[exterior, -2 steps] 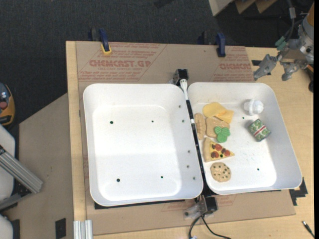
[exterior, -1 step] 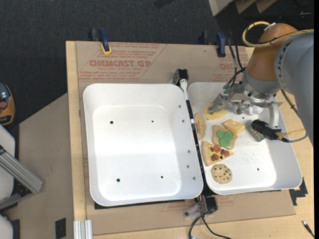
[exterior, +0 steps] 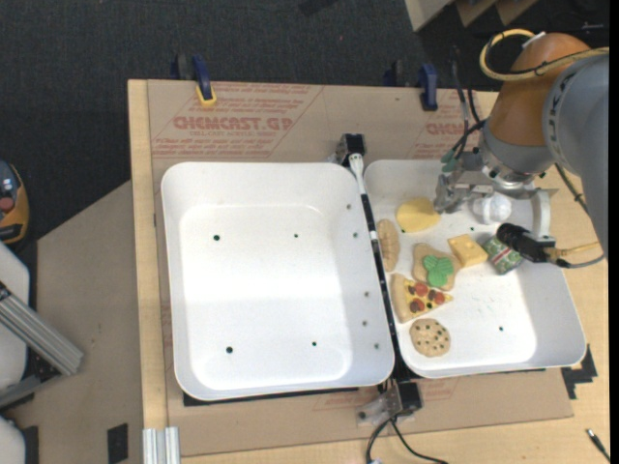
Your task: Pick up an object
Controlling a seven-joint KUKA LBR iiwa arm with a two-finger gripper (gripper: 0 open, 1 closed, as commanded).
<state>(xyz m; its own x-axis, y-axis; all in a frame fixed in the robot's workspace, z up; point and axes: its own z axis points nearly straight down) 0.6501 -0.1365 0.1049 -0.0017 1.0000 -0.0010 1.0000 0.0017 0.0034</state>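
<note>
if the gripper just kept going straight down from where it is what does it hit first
Probably the yellow piece in the right bin: the gripper hangs just beside its upper right edge. Depth is unclear, so it might slip past onto the bin floor.

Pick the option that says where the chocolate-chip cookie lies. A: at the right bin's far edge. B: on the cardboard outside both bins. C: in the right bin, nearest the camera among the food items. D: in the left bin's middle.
C: the cookie lies in the right bin, below the pizza slice and the other toy foods, closest to the near rim.
</note>
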